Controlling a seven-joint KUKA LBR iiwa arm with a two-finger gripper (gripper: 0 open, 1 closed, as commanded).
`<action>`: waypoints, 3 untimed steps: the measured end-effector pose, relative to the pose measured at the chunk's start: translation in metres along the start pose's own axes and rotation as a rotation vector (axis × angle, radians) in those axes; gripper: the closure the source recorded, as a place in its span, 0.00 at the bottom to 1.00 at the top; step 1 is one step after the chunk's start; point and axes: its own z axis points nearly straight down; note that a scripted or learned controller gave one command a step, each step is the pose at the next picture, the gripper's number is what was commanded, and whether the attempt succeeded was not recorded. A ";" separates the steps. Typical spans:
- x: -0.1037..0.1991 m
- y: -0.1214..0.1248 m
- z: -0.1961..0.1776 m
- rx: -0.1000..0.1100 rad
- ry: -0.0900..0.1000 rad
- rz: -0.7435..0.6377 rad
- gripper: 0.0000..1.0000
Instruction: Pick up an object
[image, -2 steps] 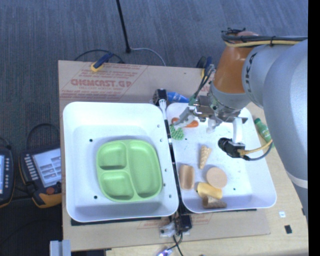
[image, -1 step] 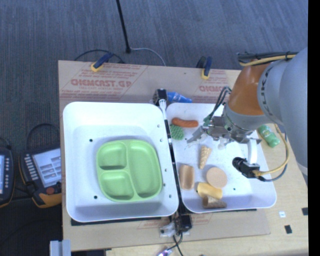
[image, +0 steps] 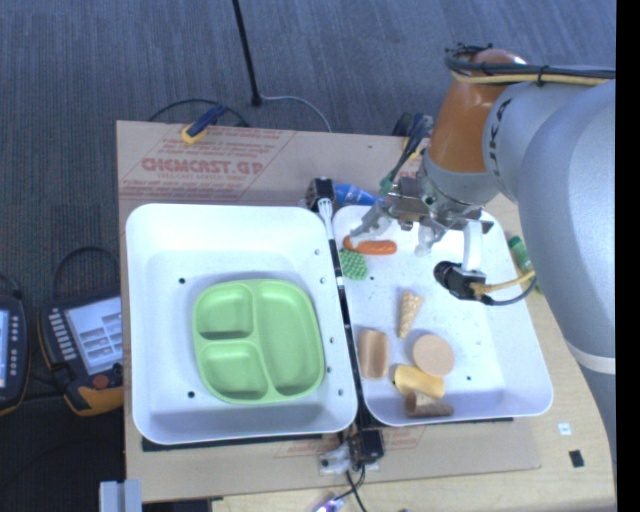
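Right bin (image: 520, 385) under gripper (image: 400, 228); fingers spread, gripping nothing; orange carrot (image: 370, 245) lying just beside fingertips.

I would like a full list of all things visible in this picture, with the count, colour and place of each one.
left bin: 1, white, left half of the bench
divided plate: 1, light green, three compartments, middle of the left bin
right bin: 1, white, right half of the bench
carrot-like toy: 1, orange, upper left of the right bin
green patch: 1, green, beside the wall between the bins
cone: 1, tan, middle of the right bin
bread-like piece: 1, light brown, lower left of the right bin
round disc: 1, peach, right of the bread-like piece
yellow block: 1, yellow, near the front edge
arm: 1, grey with an orange band, from the right
hand: 1, metal, over the upper part of the right bin
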 end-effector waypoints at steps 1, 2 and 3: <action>-0.050 -0.045 0.066 0.005 -0.002 0.027 0.00; -0.042 0.010 0.054 0.000 -0.001 0.019 0.00; 0.034 -0.010 0.000 0.000 0.000 -0.078 0.00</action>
